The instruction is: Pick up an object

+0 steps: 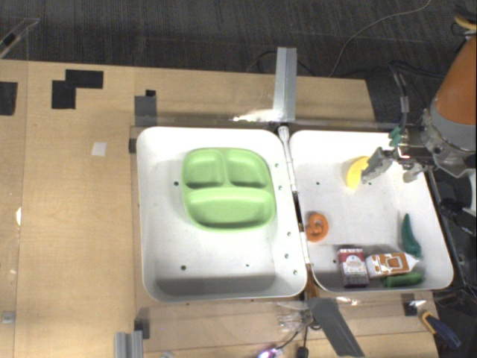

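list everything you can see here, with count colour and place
bins: 2, white, side by side on the bench
divided plate: 1, light green, middle of the left bin
banana-like piece: 1, yellow, upper middle of the right bin, beside the gripper
ring-shaped item: 1, orange, left edge of the right bin
small box: 1, dark red, near edge of the right bin
packet: 1, orange and white, right of the small box
long green pieces: 2, dark green, near right corner of the right bin
bench: 1, light wood
arm: 1, grey with orange band, right side
gripper: 1, grey, over the right bin
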